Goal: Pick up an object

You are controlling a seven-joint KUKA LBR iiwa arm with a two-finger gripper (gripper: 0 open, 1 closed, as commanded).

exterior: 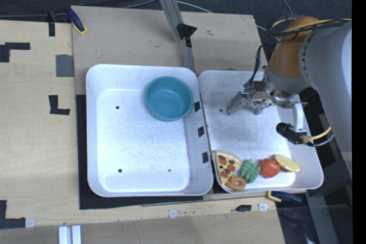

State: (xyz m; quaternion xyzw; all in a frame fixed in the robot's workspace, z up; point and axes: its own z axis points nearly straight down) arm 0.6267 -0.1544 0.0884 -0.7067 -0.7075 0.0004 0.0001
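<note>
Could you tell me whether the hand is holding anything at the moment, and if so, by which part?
Nothing is held. The hand hovers over bare floor in the right bin, fingers spread, well apart from the toy food along its near edge.

No legible text, labels, nos. or signs anywhere on bench or bins.

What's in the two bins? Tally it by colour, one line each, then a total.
Blue: 1, the bowl in the left bin.
Orange-yellow: 1, the pizza slice.
Green: 1, the green item.
Red: 1, the tomato.
Yellow: 1, the yellow piece.
Total: 5
</note>
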